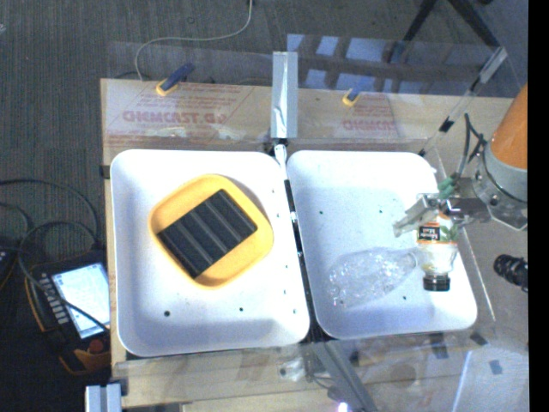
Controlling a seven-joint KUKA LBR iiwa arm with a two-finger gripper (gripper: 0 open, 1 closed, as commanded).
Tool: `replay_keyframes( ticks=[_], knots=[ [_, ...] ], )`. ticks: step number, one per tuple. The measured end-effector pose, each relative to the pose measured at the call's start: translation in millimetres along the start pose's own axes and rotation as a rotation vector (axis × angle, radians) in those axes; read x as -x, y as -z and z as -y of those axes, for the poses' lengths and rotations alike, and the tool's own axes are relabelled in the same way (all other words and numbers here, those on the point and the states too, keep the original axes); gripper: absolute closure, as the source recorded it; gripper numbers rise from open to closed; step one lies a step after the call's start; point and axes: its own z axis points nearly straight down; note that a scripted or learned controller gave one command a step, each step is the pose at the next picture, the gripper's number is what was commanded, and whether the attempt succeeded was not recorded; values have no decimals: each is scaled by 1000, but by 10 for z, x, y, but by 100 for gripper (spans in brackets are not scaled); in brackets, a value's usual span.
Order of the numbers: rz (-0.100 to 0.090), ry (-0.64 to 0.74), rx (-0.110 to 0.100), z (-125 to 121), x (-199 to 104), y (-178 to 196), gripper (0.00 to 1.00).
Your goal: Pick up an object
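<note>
Clear plastic bottle (371, 275) lying in right bin (360, 178), arm's fingers (437, 221) closed on small bottle (437, 251), lifted upright

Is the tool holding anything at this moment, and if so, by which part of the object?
It cannot be told. The tool sits right above the small bottle in the right bin, but a hold is unclear.

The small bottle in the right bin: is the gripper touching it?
Touching. The camera view shows the gripper closed around the small bottle, whose neck sits between the jaws in the right bin.
</note>
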Motion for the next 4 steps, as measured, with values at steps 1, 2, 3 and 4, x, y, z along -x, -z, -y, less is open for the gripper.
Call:
replay_keyframes(
  ticks=[1, 2, 3, 4],
  knots=[
    [2, 83, 1, -500, 566, -523, 0],
    [0, 333, 7, -1287, 626, -1709, 0],
    [1, 294, 3, -858, 656, -969, 0],
    [-1, 295, 4, -865, 643, -883, 100]
  ],
)
